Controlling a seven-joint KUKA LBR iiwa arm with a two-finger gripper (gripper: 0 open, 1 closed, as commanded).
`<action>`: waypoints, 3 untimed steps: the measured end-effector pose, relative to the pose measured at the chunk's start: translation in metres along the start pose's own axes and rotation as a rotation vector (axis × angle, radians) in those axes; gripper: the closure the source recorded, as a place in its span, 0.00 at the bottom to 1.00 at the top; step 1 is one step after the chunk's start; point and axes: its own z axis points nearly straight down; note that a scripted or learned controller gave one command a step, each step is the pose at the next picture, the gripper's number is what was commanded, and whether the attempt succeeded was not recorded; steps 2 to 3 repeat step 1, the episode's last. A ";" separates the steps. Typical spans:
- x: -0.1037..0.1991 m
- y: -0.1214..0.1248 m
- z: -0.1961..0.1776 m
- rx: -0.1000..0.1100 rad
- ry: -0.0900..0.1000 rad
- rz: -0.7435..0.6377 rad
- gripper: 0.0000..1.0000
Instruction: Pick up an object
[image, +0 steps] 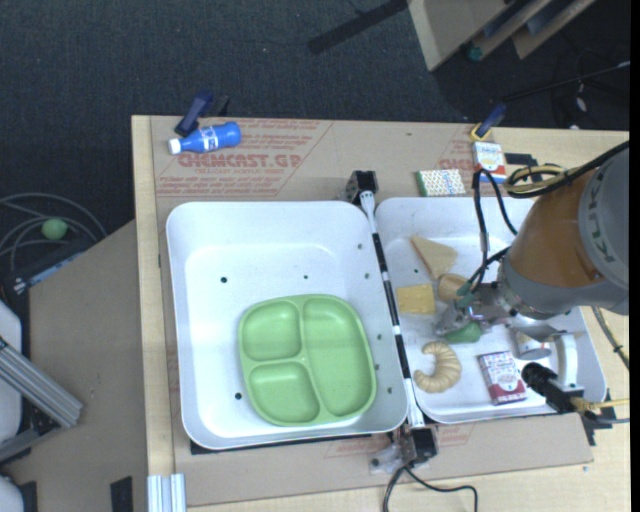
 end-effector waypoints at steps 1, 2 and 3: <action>0.068 0.035 -0.091 -0.003 0.001 -0.003 1.00; 0.068 0.035 -0.091 -0.003 0.001 -0.003 1.00; 0.068 0.035 -0.091 -0.003 0.001 -0.003 1.00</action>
